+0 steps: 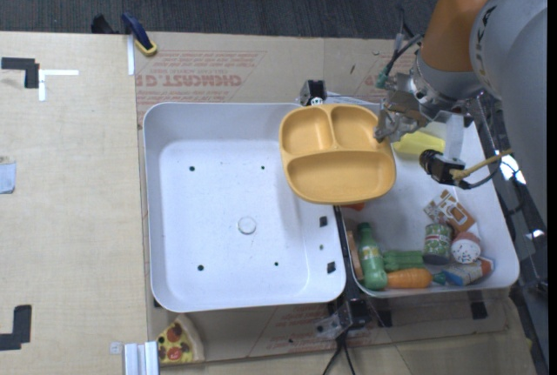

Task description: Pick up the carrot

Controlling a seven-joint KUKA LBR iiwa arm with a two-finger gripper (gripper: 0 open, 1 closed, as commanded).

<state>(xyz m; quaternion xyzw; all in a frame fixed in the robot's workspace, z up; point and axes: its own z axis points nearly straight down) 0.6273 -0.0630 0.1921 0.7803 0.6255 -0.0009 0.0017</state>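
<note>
The carrot [409,279] is small and orange and lies flat at the front of the right bin [500,230]. It sits between a green bottle [370,256] and some small packets. My gripper [389,123] hangs at the back of the right bin, well behind the carrot. It is just at the right rim of a yellow divided plate [335,154], and the arm's wrist covers part of it. Nothing from the bin shows in its grasp.
The yellow plate straddles the wall between the two bins. A yellow block [423,142] lies beside the gripper. A small can [438,241], a round white-and-red item [466,251] and packets crowd the right bin's front. A small white disc [248,226] lies in the left bin [174,190].
</note>
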